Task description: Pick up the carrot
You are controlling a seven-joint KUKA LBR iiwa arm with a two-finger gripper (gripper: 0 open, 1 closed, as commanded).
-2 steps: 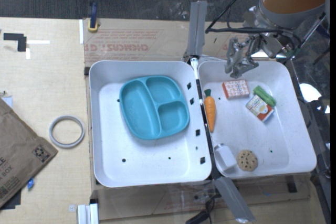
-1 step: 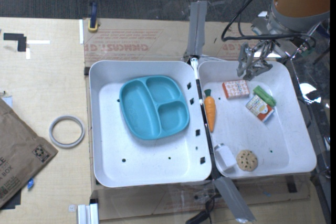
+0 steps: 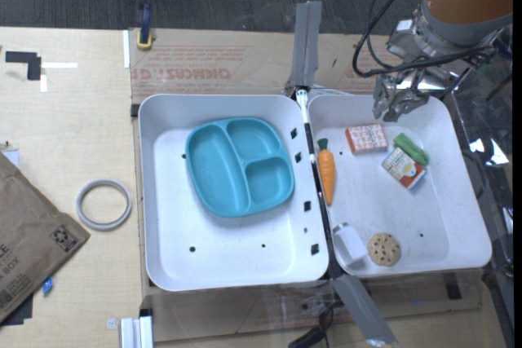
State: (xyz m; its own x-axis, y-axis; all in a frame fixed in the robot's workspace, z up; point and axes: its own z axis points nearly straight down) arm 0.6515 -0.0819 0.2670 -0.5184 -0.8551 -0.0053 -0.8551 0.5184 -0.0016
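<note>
An orange carrot [image 3: 326, 172] with a green top lies along the left wall of the right bin [image 3: 457, 191], pointing toward the front. My gripper [image 3: 395, 104] hangs over the far edge of the right bin, to the right of and beyond the carrot. Its dark fingers point down and nothing shows between them. Whether they are open or shut is unclear from this angle.
In the right bin lie a red-and-white box [image 3: 365, 139], a small carton with a green piece [image 3: 405, 163], a cookie [image 3: 383, 249] and a white object [image 3: 349, 242]. The left bin [image 3: 163, 216] holds a blue divided plate [image 3: 240, 166]. A tape ring [image 3: 103, 203] sits on the bench at left.
</note>
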